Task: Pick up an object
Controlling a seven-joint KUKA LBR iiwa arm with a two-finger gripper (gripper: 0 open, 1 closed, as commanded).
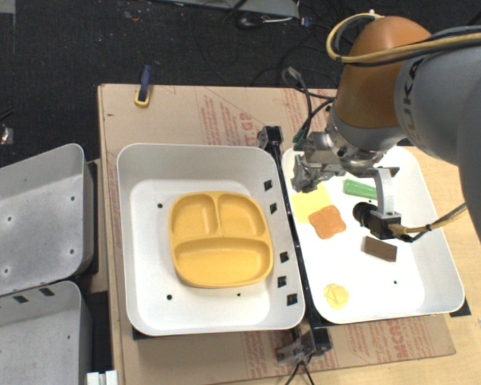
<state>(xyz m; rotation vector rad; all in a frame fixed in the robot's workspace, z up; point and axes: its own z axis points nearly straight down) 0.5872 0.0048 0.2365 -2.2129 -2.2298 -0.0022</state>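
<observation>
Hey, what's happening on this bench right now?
A grey robot arm reaches in over the right bin, its gripper low near the bin's far left corner, by a pale yellow piece. An orange piece, a green piece, a brown block and a small yellow item lie loose there. The left bin holds a yellow divided tray. Nothing looks picked up yet.

Yellow divided plate [221, 240] in left bin [136, 215], gripper [345, 184] over right bin [433, 271], orange piece [327, 222]
</observation>
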